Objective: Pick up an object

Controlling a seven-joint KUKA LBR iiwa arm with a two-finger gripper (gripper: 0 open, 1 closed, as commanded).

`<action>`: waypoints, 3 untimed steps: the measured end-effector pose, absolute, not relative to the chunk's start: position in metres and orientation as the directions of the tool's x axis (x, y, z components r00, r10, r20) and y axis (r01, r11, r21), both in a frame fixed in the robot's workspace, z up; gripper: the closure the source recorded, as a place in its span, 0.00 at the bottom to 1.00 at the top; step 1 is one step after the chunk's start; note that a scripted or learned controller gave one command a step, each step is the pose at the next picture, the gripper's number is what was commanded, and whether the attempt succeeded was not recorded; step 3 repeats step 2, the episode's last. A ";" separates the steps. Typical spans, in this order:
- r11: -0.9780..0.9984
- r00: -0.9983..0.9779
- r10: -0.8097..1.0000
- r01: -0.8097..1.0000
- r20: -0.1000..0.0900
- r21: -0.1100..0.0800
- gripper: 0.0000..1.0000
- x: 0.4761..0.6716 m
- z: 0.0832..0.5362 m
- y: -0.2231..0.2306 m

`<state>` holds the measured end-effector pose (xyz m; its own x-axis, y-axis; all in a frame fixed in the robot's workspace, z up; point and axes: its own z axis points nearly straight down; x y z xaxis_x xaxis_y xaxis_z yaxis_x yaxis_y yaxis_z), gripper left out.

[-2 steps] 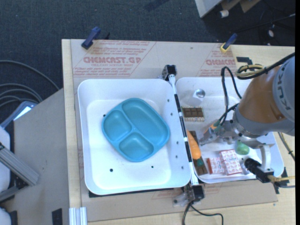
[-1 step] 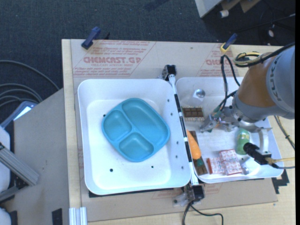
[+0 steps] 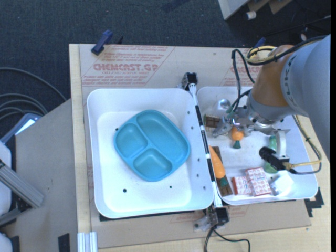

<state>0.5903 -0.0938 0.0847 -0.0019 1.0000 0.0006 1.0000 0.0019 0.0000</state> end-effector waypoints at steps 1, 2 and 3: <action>0.002 -0.002 1.000 1.000 -0.001 0.000 1.00 0.590 0.095 -0.094; 0.001 -0.001 1.000 1.000 0.001 0.000 1.00 0.579 0.185 -0.016; 0.001 -0.001 1.000 1.000 0.001 0.000 1.00 0.579 0.185 -0.016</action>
